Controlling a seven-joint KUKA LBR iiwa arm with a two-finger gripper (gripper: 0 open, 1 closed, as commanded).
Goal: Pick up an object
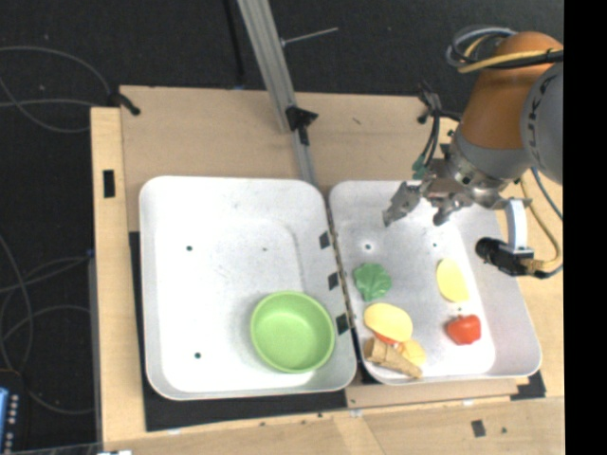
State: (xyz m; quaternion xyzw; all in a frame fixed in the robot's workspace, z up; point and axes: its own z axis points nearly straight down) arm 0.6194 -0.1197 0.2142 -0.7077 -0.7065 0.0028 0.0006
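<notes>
No readable text or markings anywhere.

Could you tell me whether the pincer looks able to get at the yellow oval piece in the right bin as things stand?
Probably yes. The pincer hangs open over the right bin, and the yellow oval piece lies apart from the red piece, with nothing on top of it.

Tan bench (209, 140), black floor (57, 27)
</notes>
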